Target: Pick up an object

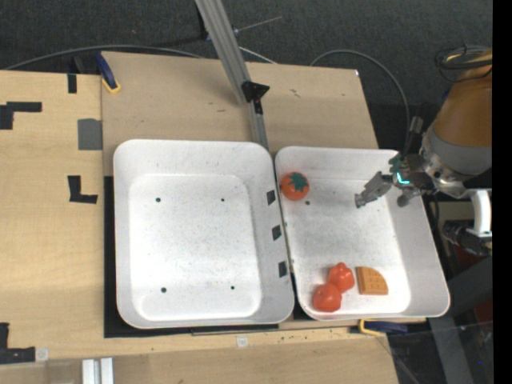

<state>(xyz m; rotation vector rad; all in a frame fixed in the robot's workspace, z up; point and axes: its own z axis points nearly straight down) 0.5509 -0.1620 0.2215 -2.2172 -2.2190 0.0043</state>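
Note:
The right bin point(416, 238) holds three small items. A red tomato with a green top point(294, 186) lies near its far left corner. Two joined red pieces, a pepper-like toy point(334, 286), sit near the front edge, with an orange waffle-like piece point(371, 281) just right of them. My gripper point(386, 190) hovers over the right bin's far right part, fingers spread apart and nothing between them. It stands well right of the tomato and above the front items.
The left bin point(192, 230) lies beside the right one. A slanted metal pole point(228, 42) crosses the bench behind the bins. The arm's grey and orange body point(464, 126) is at the right edge. Black tape marks are on the wooden bench at left.

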